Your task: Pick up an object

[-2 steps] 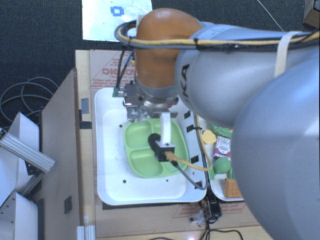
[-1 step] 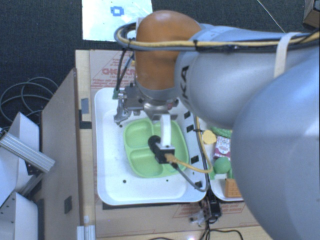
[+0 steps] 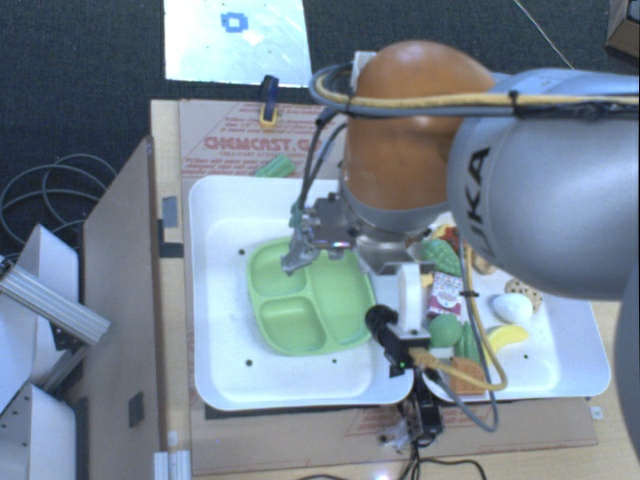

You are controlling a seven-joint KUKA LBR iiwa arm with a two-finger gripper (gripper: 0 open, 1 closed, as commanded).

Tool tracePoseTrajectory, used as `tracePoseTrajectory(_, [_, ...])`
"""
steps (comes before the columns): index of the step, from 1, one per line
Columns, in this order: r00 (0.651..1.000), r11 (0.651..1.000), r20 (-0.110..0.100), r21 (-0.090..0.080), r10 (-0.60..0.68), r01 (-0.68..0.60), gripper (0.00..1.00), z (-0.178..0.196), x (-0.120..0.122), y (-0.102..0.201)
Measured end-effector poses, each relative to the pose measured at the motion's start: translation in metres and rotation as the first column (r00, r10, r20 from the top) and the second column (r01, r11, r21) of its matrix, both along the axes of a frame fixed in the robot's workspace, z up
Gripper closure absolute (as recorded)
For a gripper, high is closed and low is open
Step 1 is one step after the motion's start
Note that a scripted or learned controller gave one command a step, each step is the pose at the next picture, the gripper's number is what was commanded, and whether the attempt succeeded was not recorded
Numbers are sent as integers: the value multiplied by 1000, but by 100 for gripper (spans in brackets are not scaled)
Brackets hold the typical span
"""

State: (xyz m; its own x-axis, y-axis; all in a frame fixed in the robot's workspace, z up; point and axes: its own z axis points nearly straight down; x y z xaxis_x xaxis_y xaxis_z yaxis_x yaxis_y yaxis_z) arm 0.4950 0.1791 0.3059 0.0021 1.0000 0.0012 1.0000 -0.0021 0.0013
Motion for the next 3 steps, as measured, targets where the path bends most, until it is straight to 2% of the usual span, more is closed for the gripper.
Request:
tracePoseTrajectory(1, [1000, 1000, -11, -7, -3, 3, 0, -183, 43, -60])
tracePoseTrajectory(2, [1000, 1000, 14, 6, 10, -10, 0, 20, -6, -33])
tracePoseTrajectory(3, [1000, 1000, 2, 2, 11, -11, 0, 6, 28, 35])
